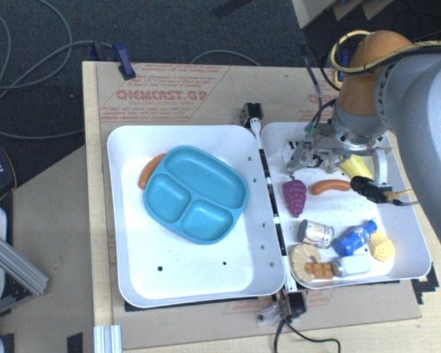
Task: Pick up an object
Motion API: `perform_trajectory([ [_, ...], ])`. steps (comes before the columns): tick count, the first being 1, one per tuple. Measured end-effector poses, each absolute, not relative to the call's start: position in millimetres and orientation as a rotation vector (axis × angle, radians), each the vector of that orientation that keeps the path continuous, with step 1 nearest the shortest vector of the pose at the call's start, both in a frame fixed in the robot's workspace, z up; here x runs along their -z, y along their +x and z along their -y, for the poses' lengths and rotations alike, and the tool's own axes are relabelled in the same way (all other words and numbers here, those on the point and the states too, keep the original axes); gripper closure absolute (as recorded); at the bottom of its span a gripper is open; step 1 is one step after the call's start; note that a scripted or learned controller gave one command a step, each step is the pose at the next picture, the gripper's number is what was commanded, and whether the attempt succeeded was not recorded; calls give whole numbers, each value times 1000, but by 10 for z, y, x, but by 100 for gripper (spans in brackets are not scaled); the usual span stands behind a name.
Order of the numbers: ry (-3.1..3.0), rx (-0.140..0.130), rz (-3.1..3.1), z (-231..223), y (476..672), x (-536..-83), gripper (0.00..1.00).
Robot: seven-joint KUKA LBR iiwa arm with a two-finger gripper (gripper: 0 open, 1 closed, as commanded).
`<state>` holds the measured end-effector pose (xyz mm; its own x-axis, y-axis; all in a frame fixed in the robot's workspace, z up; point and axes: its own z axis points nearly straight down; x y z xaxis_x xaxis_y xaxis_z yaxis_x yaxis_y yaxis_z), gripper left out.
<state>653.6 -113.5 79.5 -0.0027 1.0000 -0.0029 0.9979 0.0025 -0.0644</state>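
My gripper (306, 157) hangs over the back left part of the right bin (411, 259), just above and behind the purple grapes (295, 195). An orange sausage (328, 187) lies to the right of the gripper, and a yellow piece (355, 167) sits behind it under the arm. At the bin's front lie a small can (317, 233), a blue bottle (353, 239), a yellow corn piece (382, 248) and a round cracker plate (311, 265). Nothing shows between the fingers.
The left bin (132, 263) holds a blue divided plate (195, 193) with an orange object (150, 169) poking out at its back left. A black clamp (253, 113) sits at the bins' back junction. The arm's grey body (419, 101) covers the right bin's far corner.
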Motion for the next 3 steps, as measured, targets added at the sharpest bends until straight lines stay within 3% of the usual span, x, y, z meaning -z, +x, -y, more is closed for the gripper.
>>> perform_trajectory([
  [1, -2223, -8, 2210, 1354, 5747, -843, 0],
  [2, -2223, 1, 2221, 1326, 5798, -949, 100],
  [3, -2217, 10, 2233, 597, 5833, -1902, 100],
])
